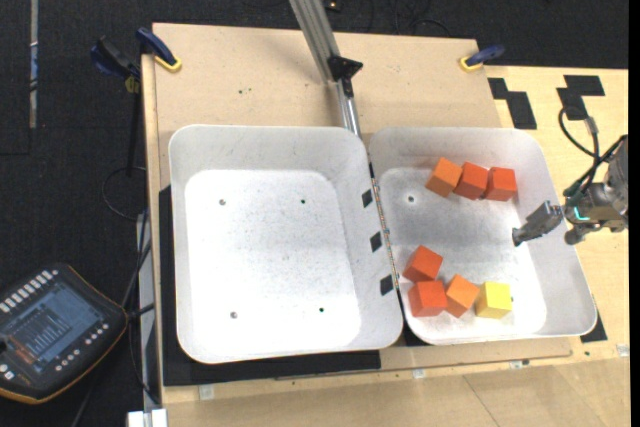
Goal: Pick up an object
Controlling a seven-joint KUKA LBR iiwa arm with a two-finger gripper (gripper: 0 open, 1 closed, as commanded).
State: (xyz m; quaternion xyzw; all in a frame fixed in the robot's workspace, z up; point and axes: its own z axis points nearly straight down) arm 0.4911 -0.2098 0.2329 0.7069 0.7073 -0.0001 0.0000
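The right white bin (470, 227) holds several blocks. Along its far side lie an orange block (445, 177), a second orange block (473, 181) and a red-orange block (502, 182) in a row. Near its front sit a red-orange block (424, 263), a red block (429, 297), an orange block (462, 294) and a yellow block (494, 299). My gripper (553, 231) hovers over the bin's right rim, to the right of all the blocks. Its fingers are open, with nothing between them.
The left white bin (260, 235) lies beside the right one, with black clips at the shared edge. A slanted metal pole (310, 5) reaches down to the bins' far junction. Clamps (160, 50) (482, 57) hold the board's far corners. A teach pendant (50, 330) lies at lower left.
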